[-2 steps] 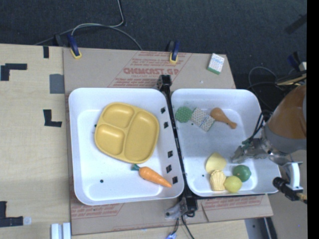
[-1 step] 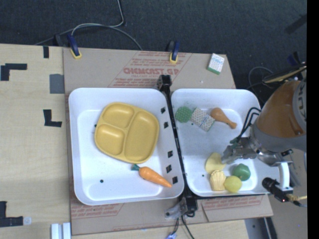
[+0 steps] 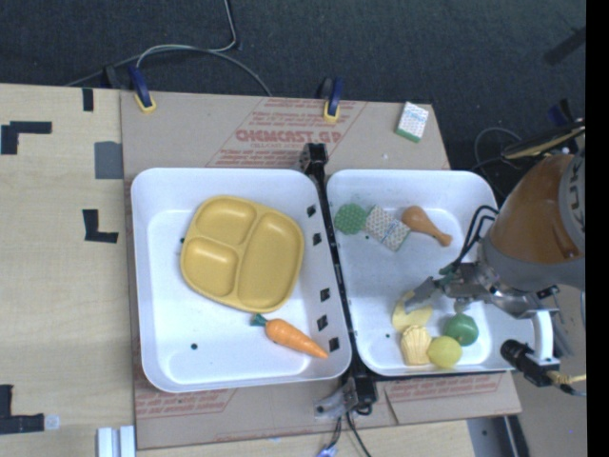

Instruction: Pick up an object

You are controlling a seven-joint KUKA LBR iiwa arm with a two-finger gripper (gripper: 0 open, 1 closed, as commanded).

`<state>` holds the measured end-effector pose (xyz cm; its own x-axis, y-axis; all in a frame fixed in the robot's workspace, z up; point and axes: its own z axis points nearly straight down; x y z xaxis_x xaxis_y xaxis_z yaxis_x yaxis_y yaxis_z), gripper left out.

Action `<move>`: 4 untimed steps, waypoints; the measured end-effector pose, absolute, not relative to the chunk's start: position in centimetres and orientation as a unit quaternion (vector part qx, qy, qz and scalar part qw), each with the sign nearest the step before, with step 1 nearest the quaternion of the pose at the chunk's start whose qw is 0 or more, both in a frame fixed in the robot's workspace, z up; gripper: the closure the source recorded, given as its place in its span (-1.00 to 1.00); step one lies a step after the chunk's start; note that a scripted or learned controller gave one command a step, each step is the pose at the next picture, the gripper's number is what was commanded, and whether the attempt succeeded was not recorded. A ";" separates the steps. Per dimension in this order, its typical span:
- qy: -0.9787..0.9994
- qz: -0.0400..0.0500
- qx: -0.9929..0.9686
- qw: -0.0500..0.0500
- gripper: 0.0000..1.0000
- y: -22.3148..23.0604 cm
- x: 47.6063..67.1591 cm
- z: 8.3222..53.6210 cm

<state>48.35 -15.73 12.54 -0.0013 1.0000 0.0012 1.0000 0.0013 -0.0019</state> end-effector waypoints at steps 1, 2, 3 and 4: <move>-0.708 -0.001 -0.706 -0.004 -1.00 -10.7 51.3 9.3; -0.707 0.000 -0.707 -0.001 -1.00 -14.0 54.9 24.1; -0.707 0.002 -0.707 0.001 -1.00 -17.5 58.3 15.3; -0.708 -0.002 -0.706 -0.003 -1.00 -17.7 65.3 9.1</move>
<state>65.28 -17.69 9.09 -0.0033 1.0000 -0.0013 1.0000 0.0034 0.0082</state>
